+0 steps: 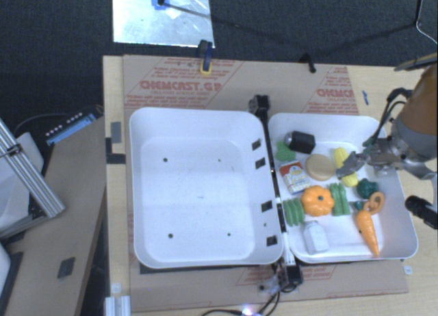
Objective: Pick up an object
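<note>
The right bin (404,239) holds several toy foods. Among them are a black cylinder (301,141), a tan disc (319,167), a yellow piece (340,154), an orange pumpkin (318,200), a carrot (367,229), a dark green broccoli (367,188) and a white bottle (315,237). My gripper (349,165) reaches in from the right and hangs low over the bin's upper right part. It sits between the yellow piece and a second yellow piece (350,180), just right of the tan disc. I see nothing lifted in it.
The left bin (198,185) lies beside the right one, with a black hinge strip (270,185) between them. A red and white box (295,176) and green pods (293,211) lie near the right bin's left wall. Both bins rest on a cardboard sheet (178,82).
</note>
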Robot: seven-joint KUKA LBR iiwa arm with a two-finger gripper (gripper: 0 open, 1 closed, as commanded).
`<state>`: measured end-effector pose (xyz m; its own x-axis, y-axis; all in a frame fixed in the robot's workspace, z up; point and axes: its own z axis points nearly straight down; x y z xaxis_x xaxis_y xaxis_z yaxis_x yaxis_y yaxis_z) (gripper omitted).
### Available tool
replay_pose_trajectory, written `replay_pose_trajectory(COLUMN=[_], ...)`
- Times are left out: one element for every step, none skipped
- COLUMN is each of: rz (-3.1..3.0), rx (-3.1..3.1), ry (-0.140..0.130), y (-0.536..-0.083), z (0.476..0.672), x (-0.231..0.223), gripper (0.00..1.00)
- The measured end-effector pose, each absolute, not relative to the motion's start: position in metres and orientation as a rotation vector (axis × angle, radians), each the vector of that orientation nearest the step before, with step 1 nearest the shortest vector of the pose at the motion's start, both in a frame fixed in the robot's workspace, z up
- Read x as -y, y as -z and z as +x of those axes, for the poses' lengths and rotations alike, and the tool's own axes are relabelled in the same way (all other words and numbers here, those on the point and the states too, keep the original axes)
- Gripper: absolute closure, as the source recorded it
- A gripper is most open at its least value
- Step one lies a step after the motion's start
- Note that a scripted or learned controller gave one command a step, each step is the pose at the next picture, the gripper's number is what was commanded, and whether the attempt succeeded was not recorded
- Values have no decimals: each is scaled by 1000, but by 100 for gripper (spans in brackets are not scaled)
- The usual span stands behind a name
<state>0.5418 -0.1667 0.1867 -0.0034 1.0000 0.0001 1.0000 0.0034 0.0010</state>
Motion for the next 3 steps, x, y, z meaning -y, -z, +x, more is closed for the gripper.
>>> replay_pose_trajectory(rz=[2214,2204,2210], rx=[-2235,-2233,-2235], ry=[-1,-11,-4], y=[-116,-188,-184], z=[562,584,580], x=[106,17,-51], gripper=[0,0,0])
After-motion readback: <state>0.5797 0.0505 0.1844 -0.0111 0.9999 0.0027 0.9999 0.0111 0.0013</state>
